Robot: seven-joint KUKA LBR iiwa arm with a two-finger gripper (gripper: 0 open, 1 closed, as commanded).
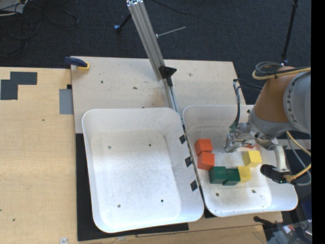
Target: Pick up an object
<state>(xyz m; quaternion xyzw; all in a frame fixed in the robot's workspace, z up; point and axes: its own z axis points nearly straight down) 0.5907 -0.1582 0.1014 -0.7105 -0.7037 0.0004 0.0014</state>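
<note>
The right bin (223,117) holds two orange blocks (204,153) stacked along its left side. Just below them lie two green blocks (224,175) side by side. A yellow block (252,158) sits to the right, with a second yellow block (244,174) next to the green ones. My gripper (232,143) hangs low in the right bin, between the orange blocks and the upper yellow block, close to the bin floor. No block shows between its fingers.
The left bin (96,123) stands beside the right one, with black clips (187,161) along the shared rim. A slanted aluminium bar (150,40) rises behind the bins. The grey and orange arm (278,103) covers the right bin's far right corner.
</note>
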